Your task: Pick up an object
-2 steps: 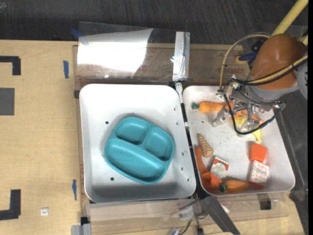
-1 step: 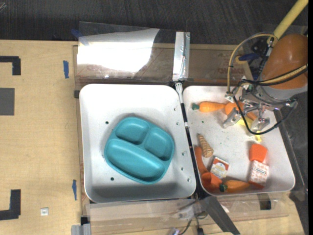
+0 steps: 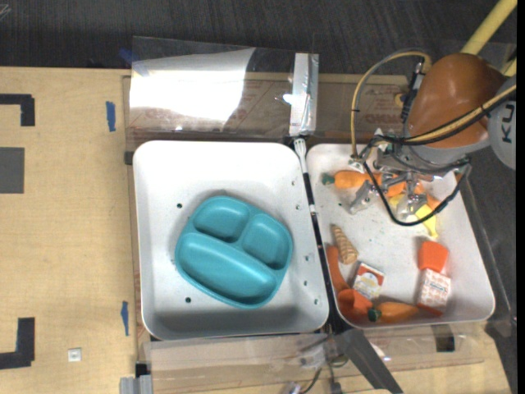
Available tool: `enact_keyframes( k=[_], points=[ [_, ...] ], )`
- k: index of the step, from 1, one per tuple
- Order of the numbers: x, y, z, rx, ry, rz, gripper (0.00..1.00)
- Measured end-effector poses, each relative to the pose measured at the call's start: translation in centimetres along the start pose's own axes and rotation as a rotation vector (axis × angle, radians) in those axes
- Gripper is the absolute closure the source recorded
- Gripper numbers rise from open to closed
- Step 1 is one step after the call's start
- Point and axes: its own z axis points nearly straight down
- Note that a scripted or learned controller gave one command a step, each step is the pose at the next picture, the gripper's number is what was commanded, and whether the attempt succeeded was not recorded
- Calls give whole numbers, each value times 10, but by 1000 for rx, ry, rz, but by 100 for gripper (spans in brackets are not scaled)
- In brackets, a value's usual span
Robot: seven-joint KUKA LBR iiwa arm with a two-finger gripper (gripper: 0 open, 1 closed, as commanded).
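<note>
My gripper (image 3: 384,189) hangs low over the far end of the right bin (image 3: 480,302), under the arm's orange band (image 3: 451,97) and a tangle of cables. It sits among small toy foods: an orange piece (image 3: 350,179) just to its left and a yellow piece (image 3: 425,210) to its right, partly hidden by cables. Nearer the front lie a tan cone-shaped piece (image 3: 344,245), a small white and orange carton (image 3: 368,281), an orange block (image 3: 433,256), a white and red carton (image 3: 435,288) and a carrot (image 3: 395,310).
The left bin (image 3: 156,171) holds a teal divided plate (image 3: 234,249). A clear plastic sheet (image 3: 197,89) and a strip of silver tape (image 3: 303,97) lie behind the bins. Bare bench board (image 3: 57,220) spreads to the left.
</note>
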Motion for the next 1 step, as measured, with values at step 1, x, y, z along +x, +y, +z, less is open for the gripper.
enact_keyframes(
  k=[1],
  points=[
    [58,23,-1,1,5,-58,0]
  ],
)
